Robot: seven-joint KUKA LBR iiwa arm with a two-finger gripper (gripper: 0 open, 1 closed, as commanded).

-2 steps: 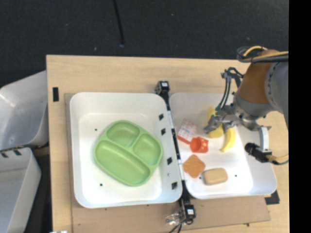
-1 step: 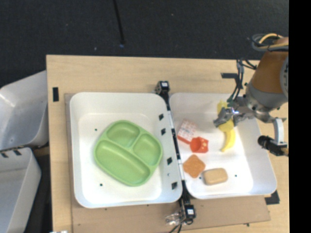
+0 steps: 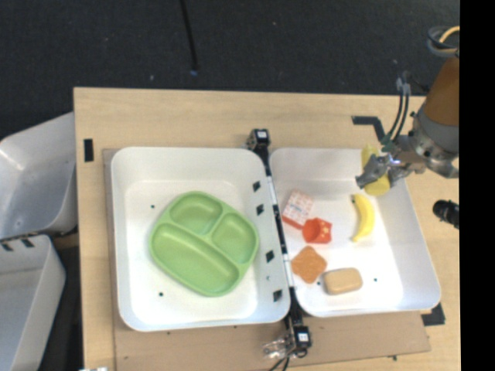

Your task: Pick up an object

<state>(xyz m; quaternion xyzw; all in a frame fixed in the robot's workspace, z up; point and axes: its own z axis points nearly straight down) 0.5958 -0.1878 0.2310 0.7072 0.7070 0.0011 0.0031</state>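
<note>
My gripper [image 3: 377,172] hangs over the far right part of the right bin [image 3: 410,284]. Its grey fingers are shut on a small yellow object [image 3: 379,185], which shows yellow both above and below them. A banana [image 3: 362,217] lies in the bin just below the gripper, apart from it. Further left in the same bin are a pink-and-white box [image 3: 298,207], a red piece [image 3: 317,230], an orange piece [image 3: 308,263] and a tan bread-like lump [image 3: 342,280].
The left bin [image 3: 131,284] holds a green divided plate [image 3: 205,242]. A black-clipped divider [image 3: 272,230] runs between the bins. The arm's orange band [image 3: 445,91] and cables rise at the right. White containers [image 3: 31,207] stand left of the bench.
</note>
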